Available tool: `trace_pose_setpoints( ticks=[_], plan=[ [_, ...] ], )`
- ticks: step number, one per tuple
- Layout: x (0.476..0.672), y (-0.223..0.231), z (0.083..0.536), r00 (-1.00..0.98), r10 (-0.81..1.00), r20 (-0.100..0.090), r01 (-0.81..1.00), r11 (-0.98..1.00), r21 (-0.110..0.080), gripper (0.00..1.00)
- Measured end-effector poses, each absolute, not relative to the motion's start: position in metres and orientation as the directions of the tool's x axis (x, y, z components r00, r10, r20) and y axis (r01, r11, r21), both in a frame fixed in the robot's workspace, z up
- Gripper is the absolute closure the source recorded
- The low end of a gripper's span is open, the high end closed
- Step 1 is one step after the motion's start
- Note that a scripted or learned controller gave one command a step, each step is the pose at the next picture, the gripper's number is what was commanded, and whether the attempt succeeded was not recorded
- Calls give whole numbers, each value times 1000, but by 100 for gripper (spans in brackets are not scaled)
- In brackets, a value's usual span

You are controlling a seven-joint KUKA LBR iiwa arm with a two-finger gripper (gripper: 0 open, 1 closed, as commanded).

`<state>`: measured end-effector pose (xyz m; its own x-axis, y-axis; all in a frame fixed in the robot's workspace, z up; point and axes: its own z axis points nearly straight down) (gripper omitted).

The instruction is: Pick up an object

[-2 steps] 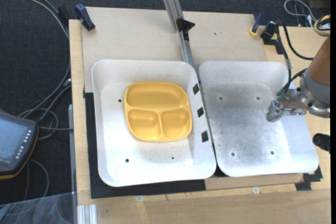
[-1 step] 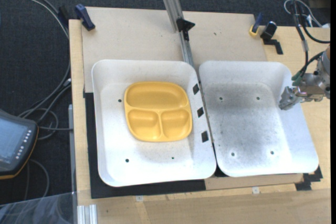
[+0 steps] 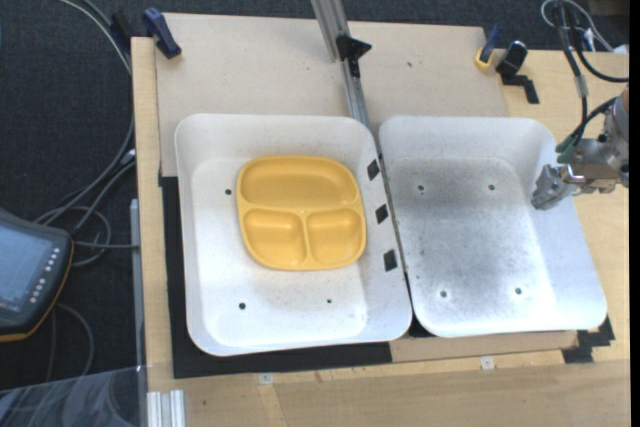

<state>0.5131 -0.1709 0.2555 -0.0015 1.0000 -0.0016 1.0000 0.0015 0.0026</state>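
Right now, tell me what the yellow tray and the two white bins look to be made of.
Yellow tray: probably moulded plastic, with a smooth, slightly satin finish; its three compartments have soft rounded ridges and an even colour.
Left bin and right bin: likely thin formed plastic, matte white, with rounded corners and lips; the right one's floor is scuffed grey, suggesting wear.

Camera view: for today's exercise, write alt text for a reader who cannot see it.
A yellow divided plate lies in the left white bin. The right white bin sits beside it, and the robot's gripper hangs over that bin's right rim, far from the plate.
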Motion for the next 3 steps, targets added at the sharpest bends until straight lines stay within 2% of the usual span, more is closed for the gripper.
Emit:
trace_pose_setpoints(
  ticks=[2,3],
  plan=[
    [514,-58,265,-8,1000,4,1000,8,-2,100],
    [515,-15,255,-6,1000,3,1000,6,-3,100]
  ],
)
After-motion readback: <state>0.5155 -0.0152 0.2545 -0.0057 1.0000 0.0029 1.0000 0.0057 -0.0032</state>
